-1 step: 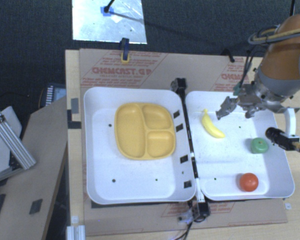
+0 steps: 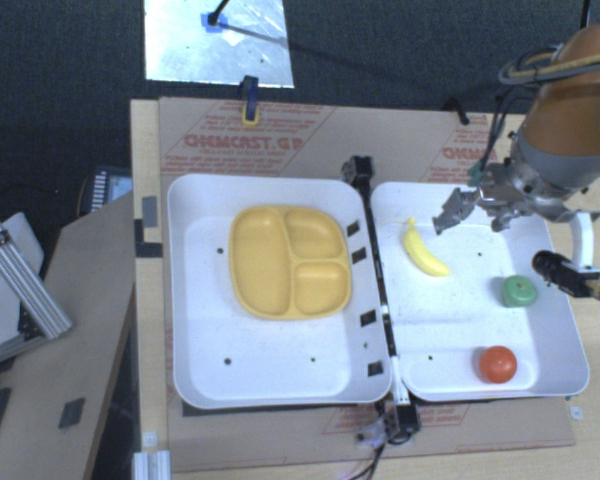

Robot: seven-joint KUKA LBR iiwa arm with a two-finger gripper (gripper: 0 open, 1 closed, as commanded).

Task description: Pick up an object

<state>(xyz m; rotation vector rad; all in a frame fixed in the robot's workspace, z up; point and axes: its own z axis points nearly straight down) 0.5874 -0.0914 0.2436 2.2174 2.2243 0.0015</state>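
Gripper (image 2: 470, 211) hangs over the right bin (image 2: 450, 363), with the banana (image 2: 423, 251) just down-left of it.

The banana lies in the upper left part of the right bin, its long axis running from upper left to lower right, its near end close under the gripper's leading finger. The fingers look spread apart with nothing between them, though the far one merges with the wrist and is hard to make out. A green piece (image 2: 519, 291) and a tomato (image 2: 497, 364) sit farther off, toward the bin's right and lower right. The yellow tray (image 2: 288, 261) fills the left bin. The arm's upper part is cut off at the frame's right.
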